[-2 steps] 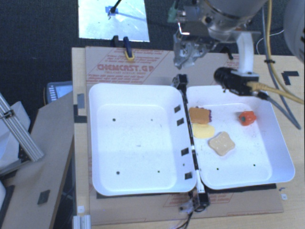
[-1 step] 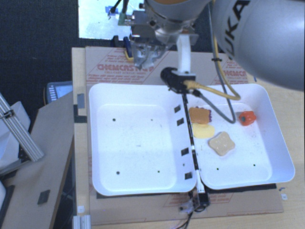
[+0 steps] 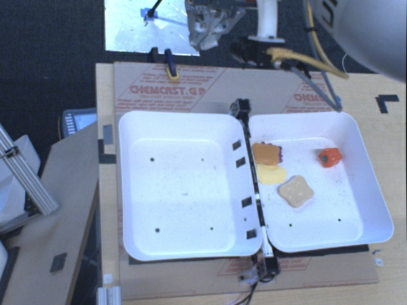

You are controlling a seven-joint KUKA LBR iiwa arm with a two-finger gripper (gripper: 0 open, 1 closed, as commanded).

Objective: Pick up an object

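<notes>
The right bin point(image 3: 365, 189) holds several small items. An orange-brown piece with a purple edge point(image 3: 267, 153) lies against its left wall, and a pale yellow slice point(image 3: 272, 175) sits just below it. Lower down rests a tan toast-shaped piece point(image 3: 296, 191), while a red-orange pepper-like piece point(image 3: 329, 157) lies towards the right. My gripper point(image 3: 206, 33) hangs high at the top of the view, beyond the bins' far edge, well away from all the items and with nothing seen in it.
The left bin point(image 3: 181, 189) stands beside the right one, joined along a black clipped seam point(image 3: 248, 183). Both rest on a cardboard sheet point(image 3: 191, 88). Cables point(image 3: 305, 62) trail from the arm over the far right. A metal rail point(image 3: 22, 170) lies at the left.
</notes>
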